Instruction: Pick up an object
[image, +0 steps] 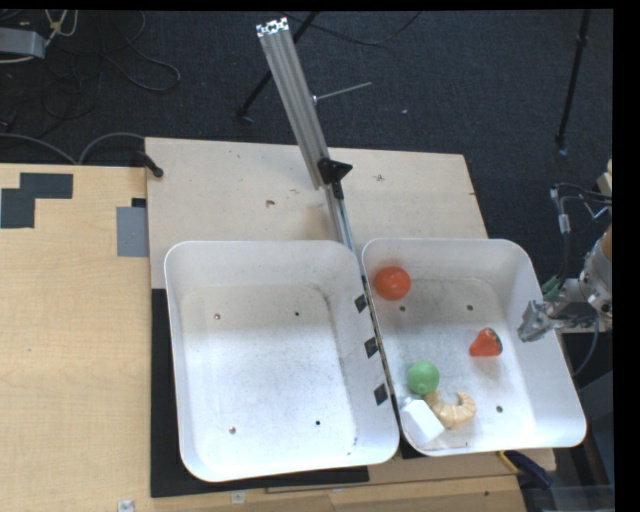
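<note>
Red and small, a wedge-shaped object lies on the floor of the right bin, towards that bin's right wall and apart from everything else in it. Up and to its left, near the bin's far corner by the divide, sits an orange ball. Nearer the front, a green ball rests just above a tan, curled object, which touches a white block lying against the front left corner. The claw hangs at the right bin's right rim, just right of the red object and not touching it; nothing is seen between its fingers, and whether they are spread or closed I cannot tell from this angle. The left bin stands beside the right one, their edges meeting along a line marked with small black clips. Both bins rest on a pale wooden table, with a slanted metal rail rising from behind the seam between them.
</note>
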